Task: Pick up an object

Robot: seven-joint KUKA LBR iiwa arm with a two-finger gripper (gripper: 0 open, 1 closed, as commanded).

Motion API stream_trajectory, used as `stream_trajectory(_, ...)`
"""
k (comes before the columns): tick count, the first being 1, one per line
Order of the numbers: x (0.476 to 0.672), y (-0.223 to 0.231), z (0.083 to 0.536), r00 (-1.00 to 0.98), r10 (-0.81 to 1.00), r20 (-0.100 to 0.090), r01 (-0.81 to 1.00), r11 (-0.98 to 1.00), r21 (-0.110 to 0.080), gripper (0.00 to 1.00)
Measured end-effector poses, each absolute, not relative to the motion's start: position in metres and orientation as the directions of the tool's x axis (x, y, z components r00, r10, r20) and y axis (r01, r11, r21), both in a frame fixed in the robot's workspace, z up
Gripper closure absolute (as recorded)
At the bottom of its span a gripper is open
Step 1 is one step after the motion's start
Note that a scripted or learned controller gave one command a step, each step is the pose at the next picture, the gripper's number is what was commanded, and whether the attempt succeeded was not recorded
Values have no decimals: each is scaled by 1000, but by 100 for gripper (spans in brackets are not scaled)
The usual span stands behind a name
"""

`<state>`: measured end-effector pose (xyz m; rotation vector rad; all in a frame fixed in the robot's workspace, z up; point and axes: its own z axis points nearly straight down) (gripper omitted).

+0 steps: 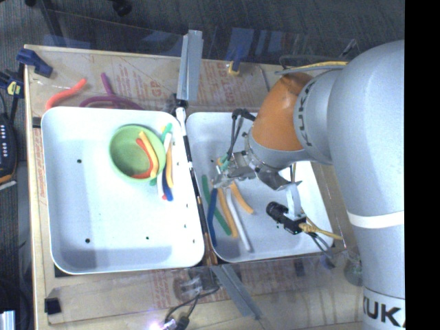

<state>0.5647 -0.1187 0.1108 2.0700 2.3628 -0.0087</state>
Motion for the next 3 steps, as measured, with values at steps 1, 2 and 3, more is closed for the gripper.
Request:
stream_trajectory(1,565,-119,111,-131,991,-4,991,131,-4,0)
stream_trajectory(2,565,-118,120,-137,991,-6,991,137,-5,100)
stream_trajectory(3,565,-118,120,-139,990,-7,990,139,-5,0)
